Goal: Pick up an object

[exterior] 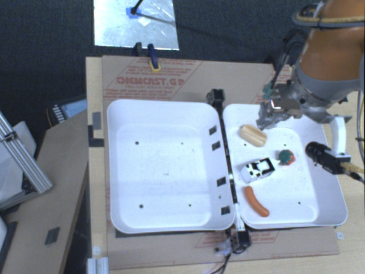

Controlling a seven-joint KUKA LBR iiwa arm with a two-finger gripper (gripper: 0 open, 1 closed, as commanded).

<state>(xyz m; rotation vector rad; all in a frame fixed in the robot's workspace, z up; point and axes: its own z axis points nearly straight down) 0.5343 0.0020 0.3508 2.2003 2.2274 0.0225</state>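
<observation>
We are hovering our hand (267, 120) over the right bin (325, 210), just beside the bread roll (252, 135); whether it is open we cannot tell. Next we need to descend onto the roll.

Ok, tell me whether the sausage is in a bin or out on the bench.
In. The sausage lies flat on the floor of the right bin, near its front left corner.

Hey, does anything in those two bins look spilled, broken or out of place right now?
Nothing stands out. The bun, black-and-white toy, red-and-green piece and sausage lie apart in the right bin, with no spill or damage visible. The gripper is just above the bun.
</observation>
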